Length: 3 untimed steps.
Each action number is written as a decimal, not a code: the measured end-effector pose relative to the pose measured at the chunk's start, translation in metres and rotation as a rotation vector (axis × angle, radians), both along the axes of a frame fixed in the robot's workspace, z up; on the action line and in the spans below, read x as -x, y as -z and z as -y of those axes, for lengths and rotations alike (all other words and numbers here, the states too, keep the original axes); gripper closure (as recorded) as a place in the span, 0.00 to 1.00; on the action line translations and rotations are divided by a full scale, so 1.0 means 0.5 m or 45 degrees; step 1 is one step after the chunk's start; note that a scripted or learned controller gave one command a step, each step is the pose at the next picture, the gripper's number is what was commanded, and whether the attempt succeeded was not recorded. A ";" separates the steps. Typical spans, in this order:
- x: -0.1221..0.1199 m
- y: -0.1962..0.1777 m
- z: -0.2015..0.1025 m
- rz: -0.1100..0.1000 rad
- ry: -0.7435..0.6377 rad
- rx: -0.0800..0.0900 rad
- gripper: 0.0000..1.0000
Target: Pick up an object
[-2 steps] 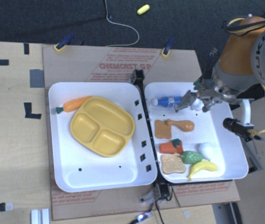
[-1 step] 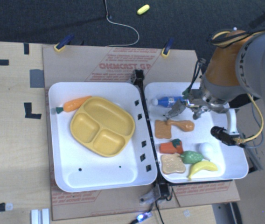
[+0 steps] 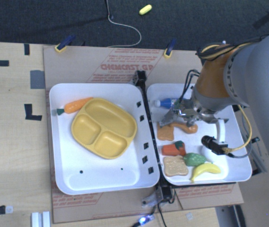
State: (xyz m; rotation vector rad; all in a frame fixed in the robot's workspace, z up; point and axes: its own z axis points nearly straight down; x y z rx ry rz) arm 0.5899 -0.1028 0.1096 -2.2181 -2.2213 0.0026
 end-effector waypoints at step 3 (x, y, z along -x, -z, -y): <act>-0.001 -0.069 0.004 0.006 0.001 0.001 1.00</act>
